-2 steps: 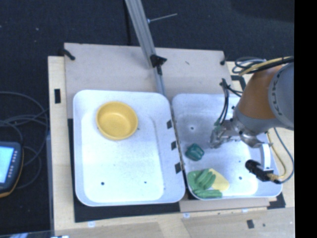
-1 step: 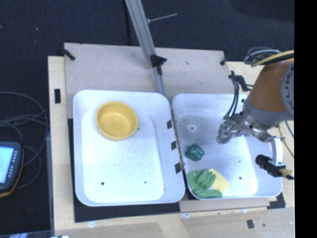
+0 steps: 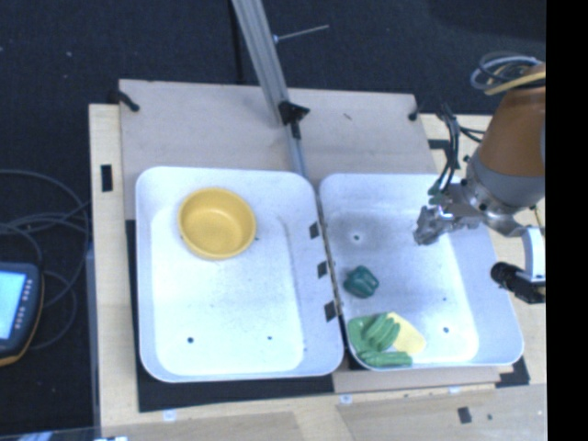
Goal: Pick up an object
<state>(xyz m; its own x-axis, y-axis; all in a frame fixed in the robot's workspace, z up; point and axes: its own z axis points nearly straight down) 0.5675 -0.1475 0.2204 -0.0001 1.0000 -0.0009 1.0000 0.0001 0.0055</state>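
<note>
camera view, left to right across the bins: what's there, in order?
Yellow bowl in the left bin → dark green object in the right bin → gripper over the right bin. The green and yellow pile overlaps the dark green object's span, so it is left unordered.

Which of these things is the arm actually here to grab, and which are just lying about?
For the job (anything it might pick up):
- gripper, over the right bin
- dark green pepper-like toy
- green and yellow pile in that bin's near corner
- yellow bowl in the left bin

Just lying about:
- slanted metal rail
- handheld screen
- cables
</note>
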